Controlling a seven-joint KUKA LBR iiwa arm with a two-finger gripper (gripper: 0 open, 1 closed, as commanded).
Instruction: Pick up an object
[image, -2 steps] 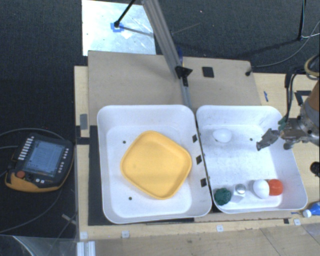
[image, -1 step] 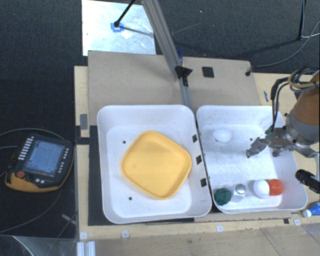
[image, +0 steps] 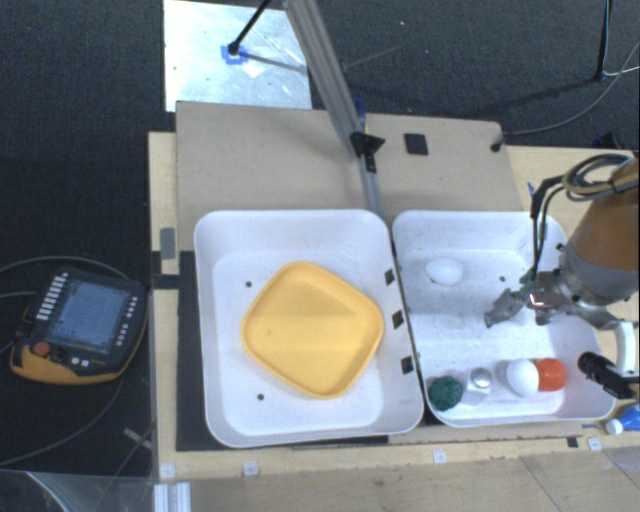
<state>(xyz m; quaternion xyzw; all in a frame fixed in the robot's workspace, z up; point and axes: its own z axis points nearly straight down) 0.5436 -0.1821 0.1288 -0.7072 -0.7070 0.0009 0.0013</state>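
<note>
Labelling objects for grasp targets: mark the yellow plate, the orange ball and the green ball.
Yellow plate (image: 312, 327), camera view, centre of its face.
Orange ball (image: 551, 374), camera view, its top.
Green ball (image: 445, 391), camera view, its middle.

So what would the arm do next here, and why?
Probably drop toward the near edge of the right bin, I'd guess. The gripper hangs over bare floor there, while the white ball, orange ball and green ball sit in a row just below it.
</note>
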